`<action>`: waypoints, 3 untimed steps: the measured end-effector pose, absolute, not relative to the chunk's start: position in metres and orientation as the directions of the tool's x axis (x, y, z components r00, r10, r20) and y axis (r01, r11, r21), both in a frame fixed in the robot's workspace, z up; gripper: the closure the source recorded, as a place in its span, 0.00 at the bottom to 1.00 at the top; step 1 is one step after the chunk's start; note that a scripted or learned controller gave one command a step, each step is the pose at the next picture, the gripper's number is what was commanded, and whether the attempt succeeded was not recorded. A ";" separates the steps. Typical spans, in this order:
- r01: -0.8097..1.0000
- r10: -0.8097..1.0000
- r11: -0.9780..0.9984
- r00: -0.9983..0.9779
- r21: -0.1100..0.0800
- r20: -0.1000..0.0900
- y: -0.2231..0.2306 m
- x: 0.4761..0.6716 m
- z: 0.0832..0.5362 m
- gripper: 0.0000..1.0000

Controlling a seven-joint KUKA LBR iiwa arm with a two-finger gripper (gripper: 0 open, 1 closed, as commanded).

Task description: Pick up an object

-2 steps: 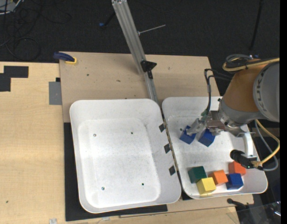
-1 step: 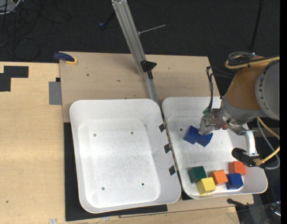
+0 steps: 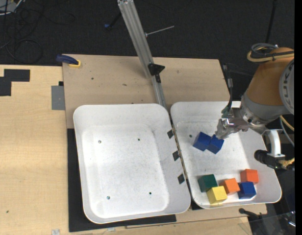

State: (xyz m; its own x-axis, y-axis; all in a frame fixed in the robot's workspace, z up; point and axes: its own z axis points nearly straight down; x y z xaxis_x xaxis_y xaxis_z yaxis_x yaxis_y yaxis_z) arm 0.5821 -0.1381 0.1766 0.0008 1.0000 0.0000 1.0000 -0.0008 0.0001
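Note:
Two blue blocks (image 3: 208, 142) lie touching each other in the middle of the right bin (image 3: 190, 112). My gripper (image 3: 222, 132) hangs right above their right edge, reaching in from the right. At the bin's front sit a green block (image 3: 207, 181), a yellow block (image 3: 217, 194), an orange block (image 3: 231, 185), a red-orange block (image 3: 249, 176) and a small blue block (image 3: 247, 189), packed close together.
The left bin (image 3: 122, 160) lies beside the right one, with black clips (image 3: 176, 155) along the shared rim. A slanted aluminium bar (image 3: 139, 43) rises behind the bins. The arm's orange band (image 3: 266, 87) stands over the right bin's far right.

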 end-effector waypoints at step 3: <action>1.000 1.000 0.005 -0.005 -0.002 0.002 -0.087 0.598 0.242 1.00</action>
